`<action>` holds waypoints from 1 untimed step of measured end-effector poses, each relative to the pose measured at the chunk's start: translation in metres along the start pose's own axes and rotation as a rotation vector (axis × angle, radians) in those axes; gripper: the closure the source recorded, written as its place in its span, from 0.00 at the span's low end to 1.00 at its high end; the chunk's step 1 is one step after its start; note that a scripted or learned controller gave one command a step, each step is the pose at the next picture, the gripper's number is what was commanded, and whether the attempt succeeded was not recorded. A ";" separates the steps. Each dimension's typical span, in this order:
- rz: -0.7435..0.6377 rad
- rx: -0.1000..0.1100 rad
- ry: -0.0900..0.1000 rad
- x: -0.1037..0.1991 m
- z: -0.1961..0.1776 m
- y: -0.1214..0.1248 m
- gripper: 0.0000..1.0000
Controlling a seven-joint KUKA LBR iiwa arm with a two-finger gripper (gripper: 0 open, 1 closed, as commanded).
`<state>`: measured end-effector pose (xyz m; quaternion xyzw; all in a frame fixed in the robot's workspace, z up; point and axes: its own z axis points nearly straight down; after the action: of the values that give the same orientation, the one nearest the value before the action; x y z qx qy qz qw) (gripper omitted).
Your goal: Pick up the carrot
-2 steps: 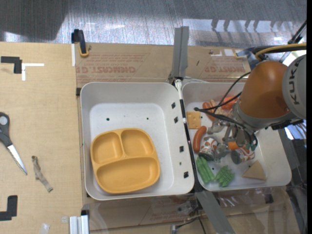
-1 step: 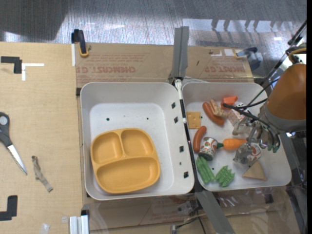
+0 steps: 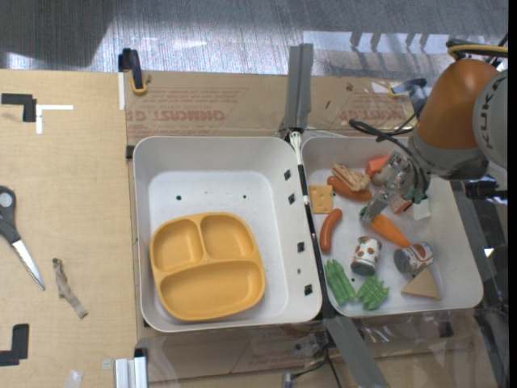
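Claw (image 3: 378, 207) hung low over the right bin (image 3: 460, 241); I couldn't tell its grip. Carrot (image 3: 390, 231) lay just below it, can (image 3: 366, 256) beyond.

bins (image 3: 212, 156): glossy white plastic | plate (image 3: 208, 265): matt yellow plastic | bench (image 3: 60, 217): bare wood

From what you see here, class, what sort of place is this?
Probably a robotics lab test bench: a robot arm reaches over two white bins, toy food such as a carrot fills one, and cardboard lines the bench.
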<state>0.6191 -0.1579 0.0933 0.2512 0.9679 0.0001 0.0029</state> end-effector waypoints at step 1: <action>-0.003 0.000 -0.006 -0.001 -0.011 0.001 1.00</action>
<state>0.6207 -0.1575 0.1040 0.2498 0.9683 -0.0005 0.0057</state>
